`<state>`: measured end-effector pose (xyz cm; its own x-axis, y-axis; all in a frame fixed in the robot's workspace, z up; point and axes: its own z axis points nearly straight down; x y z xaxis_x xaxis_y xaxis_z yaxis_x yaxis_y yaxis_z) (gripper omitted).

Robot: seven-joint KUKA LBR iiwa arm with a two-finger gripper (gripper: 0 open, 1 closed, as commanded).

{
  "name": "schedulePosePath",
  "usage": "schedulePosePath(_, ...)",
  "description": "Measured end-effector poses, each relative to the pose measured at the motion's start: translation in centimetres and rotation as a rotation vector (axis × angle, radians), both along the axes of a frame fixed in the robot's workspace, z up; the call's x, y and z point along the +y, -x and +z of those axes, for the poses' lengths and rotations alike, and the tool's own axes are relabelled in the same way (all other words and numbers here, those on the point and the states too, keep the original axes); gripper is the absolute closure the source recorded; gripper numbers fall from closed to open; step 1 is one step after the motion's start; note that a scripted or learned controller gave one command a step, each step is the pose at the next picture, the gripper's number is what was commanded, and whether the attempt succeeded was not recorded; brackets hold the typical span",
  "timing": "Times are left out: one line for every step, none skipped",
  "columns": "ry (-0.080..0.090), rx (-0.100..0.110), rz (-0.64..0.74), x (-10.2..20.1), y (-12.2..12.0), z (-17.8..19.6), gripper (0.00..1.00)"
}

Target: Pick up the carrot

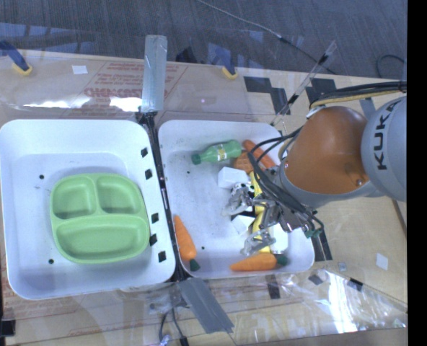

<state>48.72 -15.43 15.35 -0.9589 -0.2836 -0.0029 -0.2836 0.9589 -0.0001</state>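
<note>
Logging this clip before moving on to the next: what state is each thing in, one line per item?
Carrot by left wall: lying in the right bin, untouched.
Carrot at front edge: lying flat, just below the gripper.
Carrot at back: partly hidden by the arm.
Green bottle: on its side.
Green tray: flat in the left bin.
Gripper: low in the right bin, grip unclear.

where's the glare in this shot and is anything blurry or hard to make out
In the camera view, bright glare streaks the clear plastic sheet behind the left shallow white bin; the segmented green plastic plate and the orange carrot by the divider look fairly sharp; the arm's pincer is a tangle of cables and metal over clutter, hard to read.
</note>
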Motion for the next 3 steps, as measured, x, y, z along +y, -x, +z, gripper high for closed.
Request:
schedulePosePath(-0.001, 0.004, 0.093, -4.4, -8.1, -6.3, 0.0)
schedulePosePath(-0.001, 0.0, 0.013, -5.4, -14.6, -6.0, 0.0)
schedulePosePath(0.001, 0.001, 0.049, -2.5, -0.3, -5.3, 0.0)
